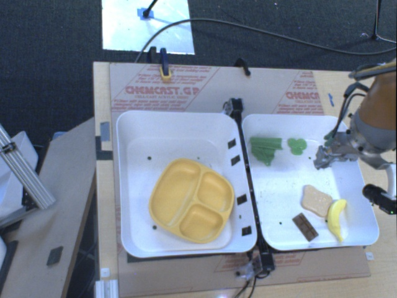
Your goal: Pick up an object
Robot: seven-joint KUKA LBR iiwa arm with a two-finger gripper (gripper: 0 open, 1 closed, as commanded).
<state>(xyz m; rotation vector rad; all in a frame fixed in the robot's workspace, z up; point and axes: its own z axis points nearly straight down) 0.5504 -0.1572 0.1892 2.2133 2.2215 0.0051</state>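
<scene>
The right bin (273,191) holds a green bean-like bundle (265,148), a small green broccoli-like piece (297,146), a tan toast slice (317,200), a yellow banana (337,218) and a brown chocolate bar (305,226). My gripper (325,157) hangs over the right bin's upper right part, right of the small green piece and above the toast. Nothing shows between its fingers.
The left bin (136,135) holds a yellow three-compartment plate (191,200). A black divider with clips (244,185) runs between the bins. The arm's grey body and orange band (378,107) reach in at the right edge. A metal rail (25,172) lies at the far left.
</scene>
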